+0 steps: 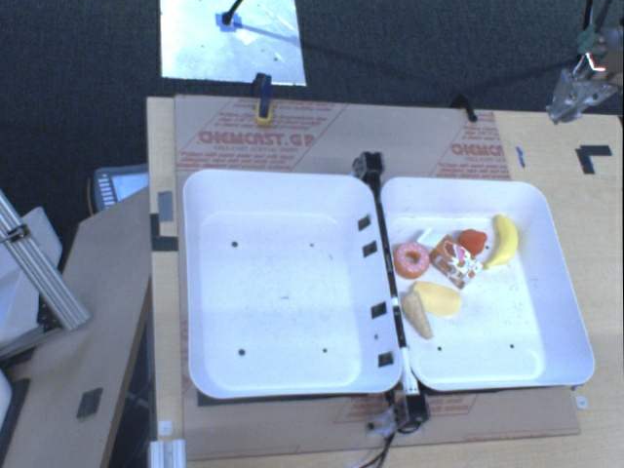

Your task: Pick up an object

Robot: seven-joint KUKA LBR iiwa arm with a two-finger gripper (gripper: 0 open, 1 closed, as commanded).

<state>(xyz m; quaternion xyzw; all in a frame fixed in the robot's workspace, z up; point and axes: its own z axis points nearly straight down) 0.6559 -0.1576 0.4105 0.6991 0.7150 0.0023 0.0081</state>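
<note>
So the front lip of the two white bins is what sits closest to my camera, left bin [283, 291] and right bin [546, 349] clipped side by side on the worktop [117, 261].

Progress-wise I'd call it basically zero: nothing is lifted, every item is lying flat on the bin floor. The pincer [582, 91] is parked way up at the top right corner, well clear of the bin, and honestly I can't tell how it's set from this angle (it's just a small greyish blob up there).

All the pickable stuff is down and to the left of the pincer, well apart from it, bunched in the right bin. Nearest to it is the banana [502, 240], yellow and curved, with a small red piece [473, 241] just beside it. Further off there's a red-and-white block [455, 261], a pink donut [410, 258], a pale yellow lump [438, 298] and a tan cone-ish thing [417, 315] touching it.

Still to do, as I read it: swing over, drop, close on one, lift. The banana looks like the easiest grab.
</note>
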